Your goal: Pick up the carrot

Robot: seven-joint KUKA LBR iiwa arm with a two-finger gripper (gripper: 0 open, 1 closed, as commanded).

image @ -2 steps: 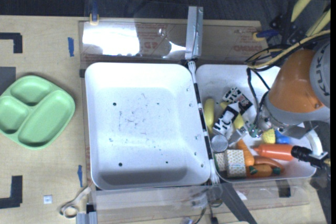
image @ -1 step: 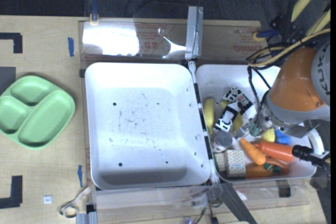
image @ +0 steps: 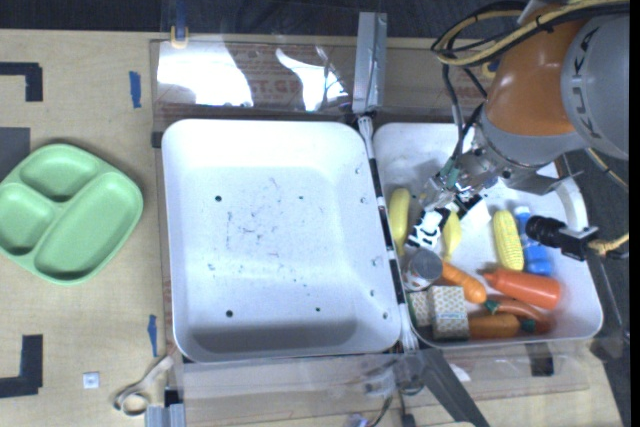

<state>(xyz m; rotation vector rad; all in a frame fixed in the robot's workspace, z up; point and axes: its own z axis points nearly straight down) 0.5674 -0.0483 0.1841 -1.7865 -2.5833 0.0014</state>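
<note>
Two bins sat on the bench; the gripper (image: 452,183) hung short of the carrot (image: 465,282), crowded among toys. Jaws' state: could not tell.

Grey arm (image: 600,85), rounded orange band, black and yellow cables looped alongside

Two white bins (image: 270,140), one green tray (image: 66,212), perhaps two carrots (image: 522,289), one corn cob (image: 506,239)

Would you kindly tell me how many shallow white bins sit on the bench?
2: the large shallow white bin at centre, and the cluttered shallow white bin adjoining its right side.
</note>
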